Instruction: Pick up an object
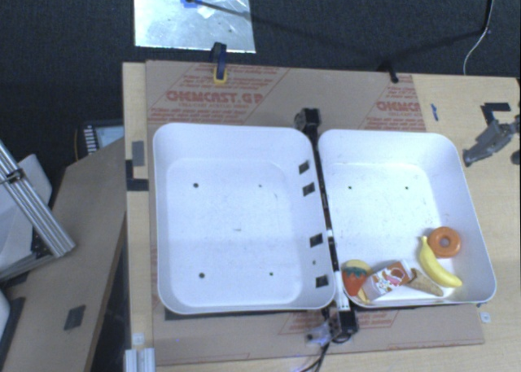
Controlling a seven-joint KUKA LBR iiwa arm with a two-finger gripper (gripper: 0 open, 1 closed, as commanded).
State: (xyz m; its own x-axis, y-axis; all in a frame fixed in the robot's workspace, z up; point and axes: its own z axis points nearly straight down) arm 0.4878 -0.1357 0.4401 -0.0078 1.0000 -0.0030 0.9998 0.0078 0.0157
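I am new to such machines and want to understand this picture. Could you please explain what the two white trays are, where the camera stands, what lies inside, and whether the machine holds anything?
The one camera hangs above a bench and looks down at a slant. On the bench stand two shallow white bins side by side. The left bin shows bare white floor. In the right bin, at its near corner, lie toy foods: a banana, an orange ring like a doughnut, a round orange and yellow piece, and a small red and white packet. The grey metal part at the right edge seems to belong to the robot arm; nothing is seen held there.
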